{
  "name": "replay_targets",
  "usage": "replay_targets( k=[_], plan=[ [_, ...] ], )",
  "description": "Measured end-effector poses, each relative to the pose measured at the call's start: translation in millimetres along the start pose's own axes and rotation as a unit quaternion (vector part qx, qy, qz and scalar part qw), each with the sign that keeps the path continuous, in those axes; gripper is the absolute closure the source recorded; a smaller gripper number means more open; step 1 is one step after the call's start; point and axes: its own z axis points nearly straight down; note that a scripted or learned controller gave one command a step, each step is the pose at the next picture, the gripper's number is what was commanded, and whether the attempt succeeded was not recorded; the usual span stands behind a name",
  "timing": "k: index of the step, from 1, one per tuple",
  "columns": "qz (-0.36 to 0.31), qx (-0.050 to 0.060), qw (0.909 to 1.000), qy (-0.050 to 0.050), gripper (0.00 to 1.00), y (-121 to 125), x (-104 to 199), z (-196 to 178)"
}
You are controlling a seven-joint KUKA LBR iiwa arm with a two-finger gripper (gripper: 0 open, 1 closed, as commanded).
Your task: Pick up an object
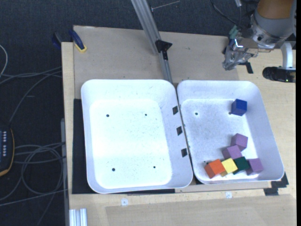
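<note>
The gripper [231, 60] hangs above the bench beyond the right bin's [207, 95] far rim; its grip state can't be judged. The lone blue cube [239, 107], near the bin's far right corner, looks the easiest target: descend straight, centred.

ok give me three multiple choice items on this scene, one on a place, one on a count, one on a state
1. Where is the blue cube?
A. left bin
B. right bin, far part, apart from the others
C. on the bench

2. How many purple cubes are in the right bin?
A. one
B. three
C. five

3. Where is the pincer?
A. above the bench beyond the right bin
B. down inside the left bin
C. resting on the orange cube

Answers: 1 B, it sits alone toward the far wall. 2 B, three purple cubes lie by the orange, yellow and green ones. 3 A, it hangs over bare bench past the bin's far rim.
</note>
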Motion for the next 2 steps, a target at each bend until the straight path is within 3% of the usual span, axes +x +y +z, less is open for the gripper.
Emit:
replay_targets(
  k=[2],
  plan=[
    [-0.003,0.005,1.0000,0.002,1.00,-26.6,110.3,12.3]
  ],
)
